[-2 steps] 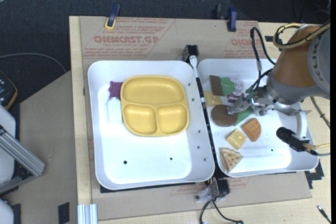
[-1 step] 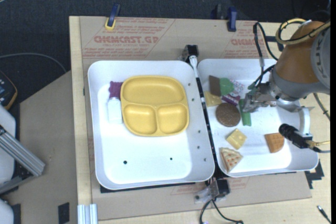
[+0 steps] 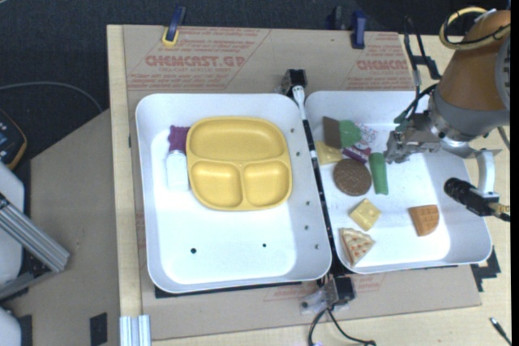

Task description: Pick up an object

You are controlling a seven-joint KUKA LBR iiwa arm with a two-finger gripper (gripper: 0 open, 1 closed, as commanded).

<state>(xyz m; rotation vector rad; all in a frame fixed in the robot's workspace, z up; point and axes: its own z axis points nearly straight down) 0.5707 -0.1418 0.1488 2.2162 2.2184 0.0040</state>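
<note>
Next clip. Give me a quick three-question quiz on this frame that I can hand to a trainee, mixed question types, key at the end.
1. True or false: the yellow divided plate lies in the right bin.
2. Which item lies closest below the gripper in the camera view? A) brown round cookie B) green stick C) orange cracker
3. Fill in: the purple item lies against the plate's ____ edge.

Key
1. False; it lies in the left bin.
2. B
3. left
</note>
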